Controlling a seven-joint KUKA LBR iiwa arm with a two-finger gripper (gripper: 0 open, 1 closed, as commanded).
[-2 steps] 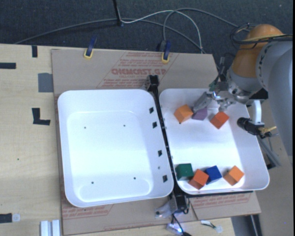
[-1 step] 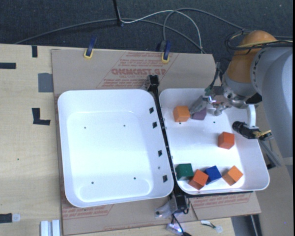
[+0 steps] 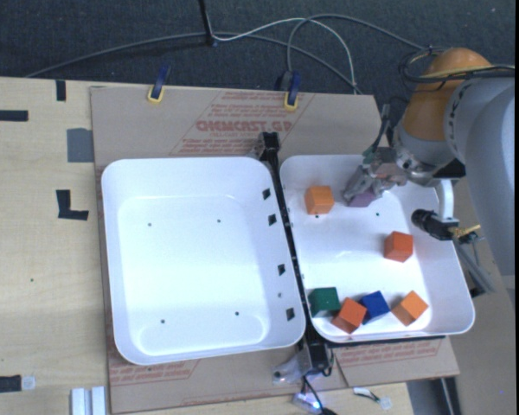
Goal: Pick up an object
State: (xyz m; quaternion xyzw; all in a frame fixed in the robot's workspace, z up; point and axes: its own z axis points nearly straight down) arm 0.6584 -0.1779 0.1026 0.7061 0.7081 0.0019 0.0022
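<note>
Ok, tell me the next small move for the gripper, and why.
Probably a short lift straight up to test the grasp. The gripper sits low in the right bin with something purplish at its tips, but whether that is actually held can't be told; the nearest orange cube lies apart to its left.

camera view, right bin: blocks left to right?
Orange block → green block → orange block at the bin's near edge → blue block → orange block mid-right → orange block in the near right corner.
</note>
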